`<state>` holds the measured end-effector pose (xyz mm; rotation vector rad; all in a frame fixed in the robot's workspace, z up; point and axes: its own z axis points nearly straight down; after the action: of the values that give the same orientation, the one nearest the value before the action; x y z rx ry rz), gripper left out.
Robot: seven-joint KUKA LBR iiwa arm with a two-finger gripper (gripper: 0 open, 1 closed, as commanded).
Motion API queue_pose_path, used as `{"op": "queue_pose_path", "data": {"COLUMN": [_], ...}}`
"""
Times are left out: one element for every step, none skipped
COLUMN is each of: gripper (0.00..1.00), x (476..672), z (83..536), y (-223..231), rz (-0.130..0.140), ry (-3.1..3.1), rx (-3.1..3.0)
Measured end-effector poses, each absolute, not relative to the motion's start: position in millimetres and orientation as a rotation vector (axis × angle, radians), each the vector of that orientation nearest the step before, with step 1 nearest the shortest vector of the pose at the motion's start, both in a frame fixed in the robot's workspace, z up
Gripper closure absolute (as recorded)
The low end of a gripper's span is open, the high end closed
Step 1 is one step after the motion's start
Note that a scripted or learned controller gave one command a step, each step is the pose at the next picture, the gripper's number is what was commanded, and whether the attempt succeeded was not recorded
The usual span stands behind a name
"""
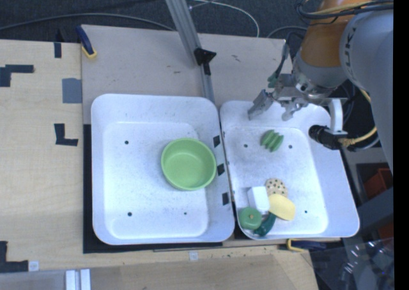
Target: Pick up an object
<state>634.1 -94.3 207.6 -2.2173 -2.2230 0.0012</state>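
- Under the gripper [275, 107] lies the right bin [332, 183], whose far rim it hovers over; its fingers are spread with nothing between them
- Well off to its left, the green bowl [188, 164] sits alone in the left bin [112, 154]
- Just below the fingertips lies a green ridged piece [272, 140], likely the easiest pick
- Farthest away, small items [268, 209] crowd the near corner

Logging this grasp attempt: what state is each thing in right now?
Two-finger hand: open, holding nothing, above the right bin's far edge.
Round green plastic bowl: upright, in the left white bin.
Ridged green plastic piece: lying alone in the right white bin.
Yellow rounded toy: lying in the near-corner cluster beside a speckled tan cookie-like piece.
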Motion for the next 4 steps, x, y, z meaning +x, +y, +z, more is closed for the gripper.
{"op": "queue_pose_path", "data": {"gripper": [0.0, 0.0, 0.0, 0.0], "x": [634.1, 642.9, 644.2, 643.6], "z": [207.6, 155.2, 110.7, 87.0], "y": [-94.4, -91.3, -89.0, -88.0], "rz": [0.001, 0.008, 0.008, 0.005], "ry": [-2.223, -2.222, -2.222, -2.224], "rx": [-2.217, -2.215, -2.216, -2.217]}}
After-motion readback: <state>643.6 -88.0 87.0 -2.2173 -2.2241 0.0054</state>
